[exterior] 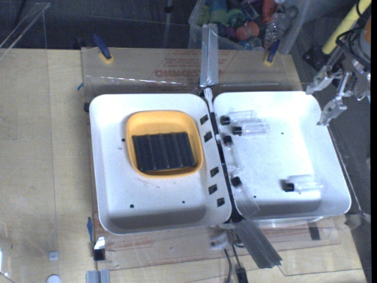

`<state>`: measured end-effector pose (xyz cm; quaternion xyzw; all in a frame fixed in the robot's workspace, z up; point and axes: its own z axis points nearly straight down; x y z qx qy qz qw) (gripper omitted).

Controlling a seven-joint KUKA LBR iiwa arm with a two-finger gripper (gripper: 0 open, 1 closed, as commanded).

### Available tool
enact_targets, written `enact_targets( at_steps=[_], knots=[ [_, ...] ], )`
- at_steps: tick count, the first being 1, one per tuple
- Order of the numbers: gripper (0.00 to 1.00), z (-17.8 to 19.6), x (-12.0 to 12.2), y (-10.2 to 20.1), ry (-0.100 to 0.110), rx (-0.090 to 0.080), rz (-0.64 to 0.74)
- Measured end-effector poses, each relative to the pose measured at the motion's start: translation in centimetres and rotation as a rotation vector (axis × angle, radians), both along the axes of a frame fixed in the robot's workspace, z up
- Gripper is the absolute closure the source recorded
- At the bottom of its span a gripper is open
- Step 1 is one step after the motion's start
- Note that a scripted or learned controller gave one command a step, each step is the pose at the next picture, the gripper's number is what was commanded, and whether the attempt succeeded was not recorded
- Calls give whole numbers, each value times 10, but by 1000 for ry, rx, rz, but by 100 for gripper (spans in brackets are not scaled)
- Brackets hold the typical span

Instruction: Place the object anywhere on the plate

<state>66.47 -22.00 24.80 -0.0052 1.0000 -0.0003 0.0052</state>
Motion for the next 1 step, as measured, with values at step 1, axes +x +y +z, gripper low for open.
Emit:
enact_targets(
  at_steps=[1],
  knots=[
    [0, -7, 5, 0, 0, -1, 161]
  ],
)
